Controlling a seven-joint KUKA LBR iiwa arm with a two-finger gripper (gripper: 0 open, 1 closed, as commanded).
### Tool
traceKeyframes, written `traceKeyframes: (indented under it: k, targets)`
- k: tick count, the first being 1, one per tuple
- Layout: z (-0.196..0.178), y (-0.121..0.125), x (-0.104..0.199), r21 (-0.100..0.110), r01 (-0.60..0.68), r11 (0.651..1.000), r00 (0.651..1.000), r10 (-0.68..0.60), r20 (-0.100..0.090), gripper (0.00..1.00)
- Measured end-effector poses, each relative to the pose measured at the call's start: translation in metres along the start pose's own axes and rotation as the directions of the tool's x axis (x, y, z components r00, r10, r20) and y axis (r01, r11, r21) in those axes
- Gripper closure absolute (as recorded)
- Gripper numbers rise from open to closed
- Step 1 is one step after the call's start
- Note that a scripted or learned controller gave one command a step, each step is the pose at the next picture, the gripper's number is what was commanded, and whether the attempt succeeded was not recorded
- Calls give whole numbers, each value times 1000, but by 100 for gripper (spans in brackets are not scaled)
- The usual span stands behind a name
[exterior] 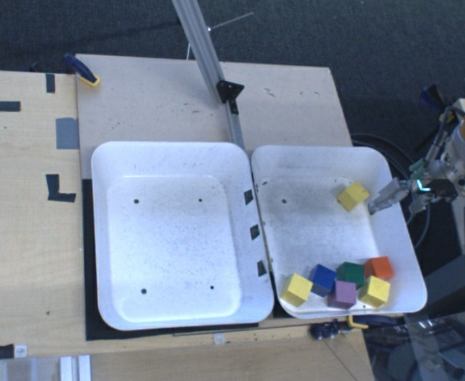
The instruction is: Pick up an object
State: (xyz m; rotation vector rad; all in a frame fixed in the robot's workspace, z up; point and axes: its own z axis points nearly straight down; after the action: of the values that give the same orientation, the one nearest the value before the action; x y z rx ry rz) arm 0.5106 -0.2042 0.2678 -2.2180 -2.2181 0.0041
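The right bin (296, 173) holds several small cubes. One yellow cube (352, 196) lies alone near its right wall. Along the front wall sits a cluster: a yellow cube (297, 289), a blue cube (323, 279), a green cube (350, 274), a purple cube (344, 294), an orange cube (380, 267) and another yellow cube (376, 291). My gripper (385, 196) reaches in over the bin's right rim, just right of the lone yellow cube and apart from it. Nothing shows in its grasp.
The left bin (169, 236) stands beside the right one. A slanted metal rail (205, 46) runs from the top down to the gap between the bins. Cables and arm parts (443, 157) crowd the right side.
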Motion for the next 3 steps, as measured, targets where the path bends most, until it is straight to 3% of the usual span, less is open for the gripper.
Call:
traceKeyframes:
  k: [1,3]
  targets:
    - [-2,1,0,-4,1,1000,1000,-1,1,0]
    - [101,-4,-3,1,1,1000,1000,-1,0,0]
